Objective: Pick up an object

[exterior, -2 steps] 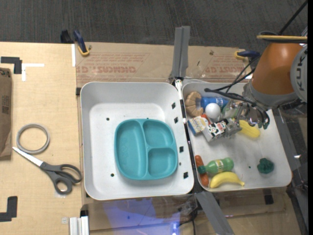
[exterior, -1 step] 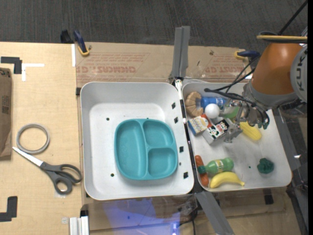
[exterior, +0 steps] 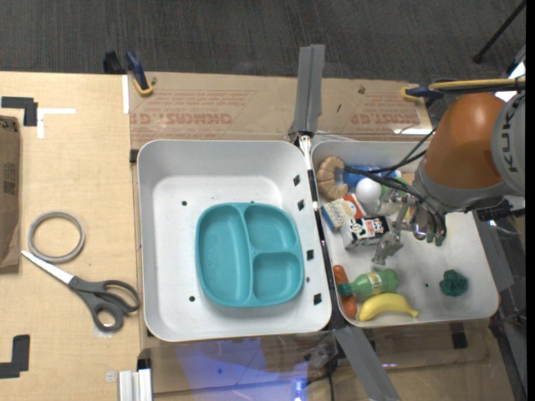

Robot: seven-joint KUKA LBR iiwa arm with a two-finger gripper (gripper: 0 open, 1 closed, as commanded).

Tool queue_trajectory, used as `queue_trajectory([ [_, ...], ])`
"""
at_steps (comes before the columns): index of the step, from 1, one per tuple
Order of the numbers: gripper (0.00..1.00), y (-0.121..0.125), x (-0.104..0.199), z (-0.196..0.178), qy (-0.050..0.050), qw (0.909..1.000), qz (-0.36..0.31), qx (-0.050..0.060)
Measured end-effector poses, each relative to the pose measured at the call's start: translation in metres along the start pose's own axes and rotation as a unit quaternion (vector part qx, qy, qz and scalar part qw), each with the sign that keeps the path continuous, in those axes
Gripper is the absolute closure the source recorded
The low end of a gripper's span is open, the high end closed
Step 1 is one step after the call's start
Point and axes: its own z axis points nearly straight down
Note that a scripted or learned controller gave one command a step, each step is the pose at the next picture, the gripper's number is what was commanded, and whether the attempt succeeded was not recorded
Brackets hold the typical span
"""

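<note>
Two white bins sit on a tan bench over grey carpet. Scissors [exterior: 92, 291] and a tape roll [exterior: 56, 236] lie left. The left bin [exterior: 159, 182] holds a teal tray [exterior: 249, 254]. The right bin [exterior: 476, 299] holds a banana [exterior: 386, 307], beneath the gripper [exterior: 386, 249]; its grip state I cannot tell.

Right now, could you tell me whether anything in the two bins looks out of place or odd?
Nothing stands out. The teal tray lies flat in the left bin; the banana and other toys sit piled in the right bin.
</note>
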Motion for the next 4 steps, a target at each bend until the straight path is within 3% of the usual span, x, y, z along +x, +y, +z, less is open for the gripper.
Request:
queue_trajectory([
  [1,0.00,0.009,0.060,-0.008,-0.017,0.9967,0.080,-0.001],
  [2,0.00,-0.024,-0.086,0.001,0.008,0.9956,0.094,0.003],
  [3,0.00,0.008,-0.058,-0.011,-0.020,0.9783,0.206,0.011],
  [4,0.00,-0.066,-0.092,0.003,0.007,0.9804,0.197,0.002],
])
